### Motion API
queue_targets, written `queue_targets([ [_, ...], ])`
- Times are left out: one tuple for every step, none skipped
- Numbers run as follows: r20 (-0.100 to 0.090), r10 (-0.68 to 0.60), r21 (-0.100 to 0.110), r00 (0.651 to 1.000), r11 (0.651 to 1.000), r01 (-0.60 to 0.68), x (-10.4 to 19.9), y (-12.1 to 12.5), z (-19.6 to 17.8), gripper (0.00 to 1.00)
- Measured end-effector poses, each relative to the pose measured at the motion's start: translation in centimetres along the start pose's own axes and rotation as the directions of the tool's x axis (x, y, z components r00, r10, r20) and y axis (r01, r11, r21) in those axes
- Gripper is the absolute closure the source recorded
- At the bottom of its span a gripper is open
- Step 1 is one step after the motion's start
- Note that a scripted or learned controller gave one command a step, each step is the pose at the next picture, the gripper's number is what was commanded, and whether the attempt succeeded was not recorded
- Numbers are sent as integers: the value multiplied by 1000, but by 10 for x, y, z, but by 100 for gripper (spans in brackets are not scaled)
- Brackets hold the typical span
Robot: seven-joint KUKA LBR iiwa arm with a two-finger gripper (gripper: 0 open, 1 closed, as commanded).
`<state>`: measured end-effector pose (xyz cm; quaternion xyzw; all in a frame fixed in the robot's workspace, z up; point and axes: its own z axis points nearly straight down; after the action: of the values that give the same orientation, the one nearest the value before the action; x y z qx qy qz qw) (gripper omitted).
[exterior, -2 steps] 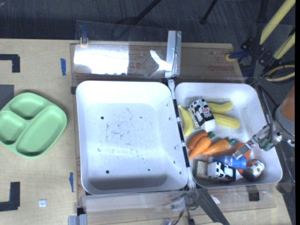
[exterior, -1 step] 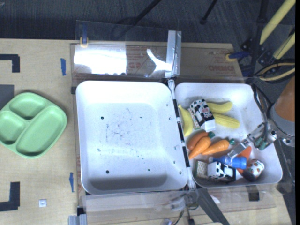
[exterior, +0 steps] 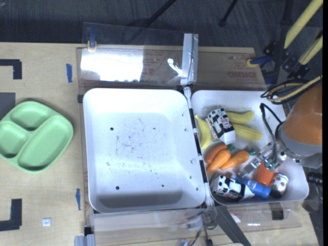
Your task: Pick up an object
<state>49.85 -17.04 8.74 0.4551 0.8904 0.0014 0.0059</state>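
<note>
the pale wooden table (exterior: pixel 41 60) carried two white bins, a green divided plate (exterior: pixel 34 135) off to their left. your jaws (exterior: pixel 266 160) hung low in the right bin (exterior: pixel 300 191), amid the toys; you could not tell whether they were apart or together. the orange block (exterior: pixel 264 174) lay just below them, touching a blue cylinder (exterior: pixel 256 188). carrots (exterior: pixel 225 158) lay to their left, long axes slanting.
</note>
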Motion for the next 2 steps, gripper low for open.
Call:
queue_targets([
  [-2,411,7,912,912,-410,-44,48,2,0],
  [-3,258,4,966,966,-258,5,111,1,0],
])
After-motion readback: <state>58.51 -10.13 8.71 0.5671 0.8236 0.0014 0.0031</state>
